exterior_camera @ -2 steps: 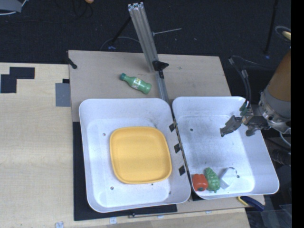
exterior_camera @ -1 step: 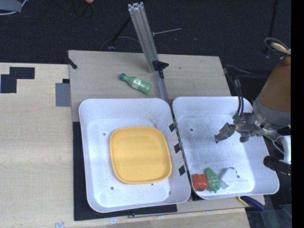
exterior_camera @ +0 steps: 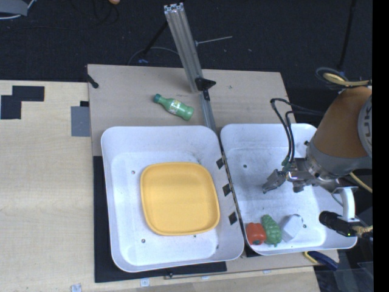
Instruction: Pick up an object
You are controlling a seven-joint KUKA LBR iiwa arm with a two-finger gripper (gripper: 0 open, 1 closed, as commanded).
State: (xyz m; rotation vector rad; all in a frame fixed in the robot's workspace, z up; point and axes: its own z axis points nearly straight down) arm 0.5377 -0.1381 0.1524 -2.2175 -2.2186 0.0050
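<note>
The gripper (exterior_camera: pixel 275 182) hangs over the middle of the right bin (exterior_camera: pixel 255 140); I cannot tell its state. The red toy (exterior_camera: pixel 256 233), green toy (exterior_camera: pixel 271 230) and grey block (exterior_camera: pixel 292 227) crowd the bin's front edge, touching; a descent there could nudge a neighbour or jam against the wall. The left bin (exterior_camera: pixel 118 163) holds a yellow plate (exterior_camera: pixel 180 198); a green bottle (exterior_camera: pixel 174 106) lies on the bench behind it.
</note>
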